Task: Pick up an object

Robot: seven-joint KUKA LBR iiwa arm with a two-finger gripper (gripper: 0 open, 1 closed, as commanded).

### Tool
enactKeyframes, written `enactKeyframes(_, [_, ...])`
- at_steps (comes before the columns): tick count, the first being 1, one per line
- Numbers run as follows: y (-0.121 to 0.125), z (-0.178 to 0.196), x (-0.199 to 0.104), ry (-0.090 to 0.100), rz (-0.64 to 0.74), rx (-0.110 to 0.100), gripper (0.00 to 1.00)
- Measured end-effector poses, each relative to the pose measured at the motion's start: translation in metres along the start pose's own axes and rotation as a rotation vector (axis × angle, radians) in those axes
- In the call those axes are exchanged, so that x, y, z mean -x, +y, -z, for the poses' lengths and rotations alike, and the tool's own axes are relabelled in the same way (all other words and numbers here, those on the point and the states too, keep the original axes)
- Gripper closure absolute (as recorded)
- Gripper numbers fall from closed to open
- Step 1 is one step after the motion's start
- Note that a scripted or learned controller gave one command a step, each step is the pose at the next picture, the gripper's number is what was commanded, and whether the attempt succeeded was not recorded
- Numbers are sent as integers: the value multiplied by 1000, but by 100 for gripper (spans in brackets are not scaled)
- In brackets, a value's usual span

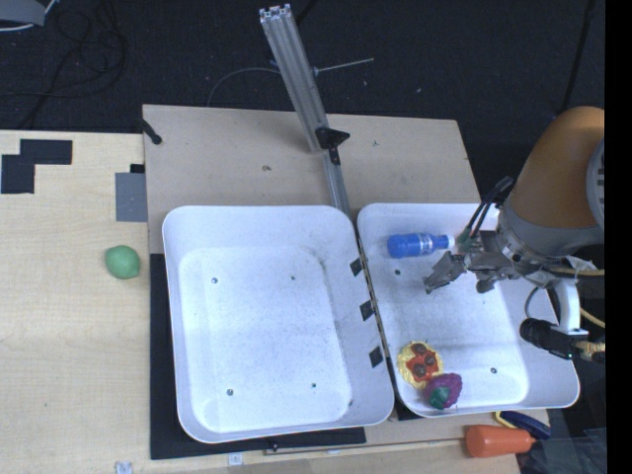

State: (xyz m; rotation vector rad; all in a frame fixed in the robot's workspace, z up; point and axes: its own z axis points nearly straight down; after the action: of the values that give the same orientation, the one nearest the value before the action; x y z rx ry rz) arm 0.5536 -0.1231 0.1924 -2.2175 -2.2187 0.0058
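We see the gripper (446, 275) hanging over the right bin (553, 388), its dark fingers spread a little with nothing between them, the tips just below and to the right of the blue bottle (417, 244), which lies on its side near the bin's far wall. We judge that bottle the likeliest thing to pick, and the chief risk is its shape: a smooth, round plastic cylinder on a slick white floor can roll or squirt away if the fingers close off-centre or along its length. Nearer us in the same bin lie a flat yellow toy (420, 361) with red and dark spots and a lumpy purple-and-green piece (443, 391), touching each other and close to the rim, so a grab there could catch both or strike the wall. The left bin (188, 235) is a shallow speckled white tray, and a green ball (122, 262) rests on the wooden bench outside it.
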Motion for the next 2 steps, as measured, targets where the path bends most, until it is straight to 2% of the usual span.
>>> enactKeyframes(1, [1,-58,-9,0,0,0,0])
enactKeyframes(2, [2,-102,-9,-1,0,6,0])
